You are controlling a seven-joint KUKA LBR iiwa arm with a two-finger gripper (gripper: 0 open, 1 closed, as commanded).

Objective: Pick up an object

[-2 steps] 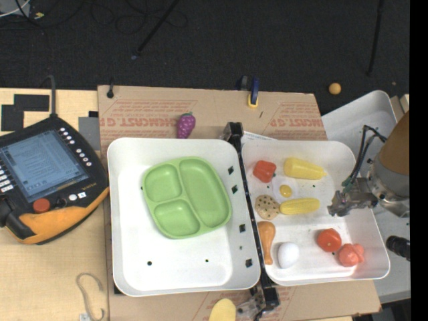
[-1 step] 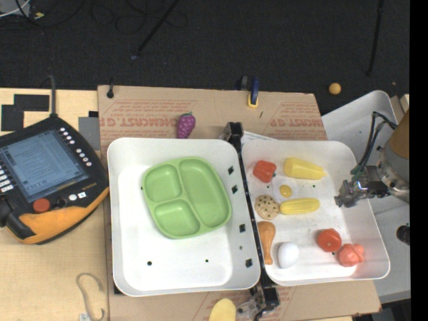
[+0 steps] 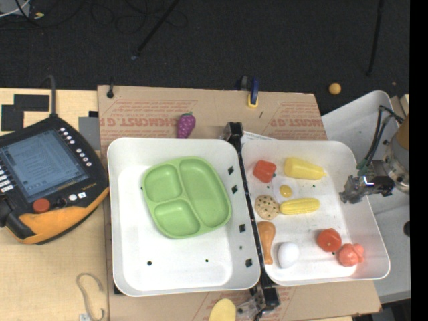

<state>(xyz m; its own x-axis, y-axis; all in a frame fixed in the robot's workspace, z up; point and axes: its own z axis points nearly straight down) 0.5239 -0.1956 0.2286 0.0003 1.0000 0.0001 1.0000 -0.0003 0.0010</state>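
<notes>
I've got the gripper point(image 3: 352, 191) hanging at the right edge of the right bin point(image 3: 364, 263), and I cannot tell from here whether it grips anything. The toys lie to its left: a corn cob point(image 3: 299, 206) nearest, two tomatoes point(image 3: 328, 239) close together toward the near corner. My worry is the rim: a descent here could clip the bin wall or land between pieces.

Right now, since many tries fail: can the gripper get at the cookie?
Probably yes. The cookie lies flat and uncovered in the right bin; the gripper is at that bin's right rim, though corn touches the cookie's side.
</notes>
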